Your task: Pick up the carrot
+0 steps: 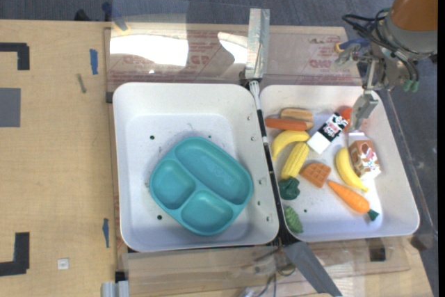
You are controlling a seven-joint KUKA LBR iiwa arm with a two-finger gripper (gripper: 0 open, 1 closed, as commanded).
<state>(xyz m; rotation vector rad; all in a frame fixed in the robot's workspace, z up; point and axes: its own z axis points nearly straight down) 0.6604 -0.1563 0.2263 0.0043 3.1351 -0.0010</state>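
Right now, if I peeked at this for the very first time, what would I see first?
Probably the big teal divided plate, alone in the left bin. Next, the bright toy food crowded in the right bin: two bananas, corn, a hot dog, and the orange carrot near the bin's front right corner. The gripper hangs over that bin's back part, away from the carrot.

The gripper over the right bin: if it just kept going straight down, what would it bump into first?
Probably the black-and-white carton or the bin floor beside it; the gripper points there, though depth is unclear. The carrot lies farther toward the bin's front.
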